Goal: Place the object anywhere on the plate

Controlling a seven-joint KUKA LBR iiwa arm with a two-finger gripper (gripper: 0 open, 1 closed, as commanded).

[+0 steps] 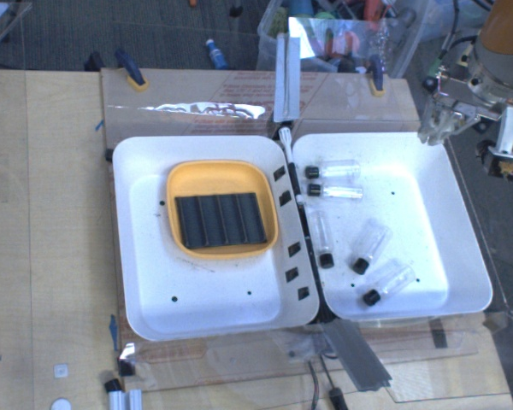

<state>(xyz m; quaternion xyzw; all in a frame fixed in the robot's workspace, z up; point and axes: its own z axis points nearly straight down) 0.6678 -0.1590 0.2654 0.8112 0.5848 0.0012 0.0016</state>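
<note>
A yellow plate (181, 181) lies in the left white bin (145, 289), and a dark ribbed rectangular insert (220, 220) rests on it. Several clear vials with black caps lie in the right white bin (462, 272): two near its back left (333, 172) (335, 192), one along its left wall (322, 237), and two toward the front (369, 244) (388, 282). My gripper (436, 126) hovers over the right bin's back right corner, apart from all the vials. Nothing shows between its fingers.
A raised divider with black tabs (289, 229) separates the two bins. Behind them stand a cardboard strip (197, 101) and a clear box of colourful clutter (350, 15). Blue clamps (132, 71) sit at the back. Wooden bench surface extends to the left.
</note>
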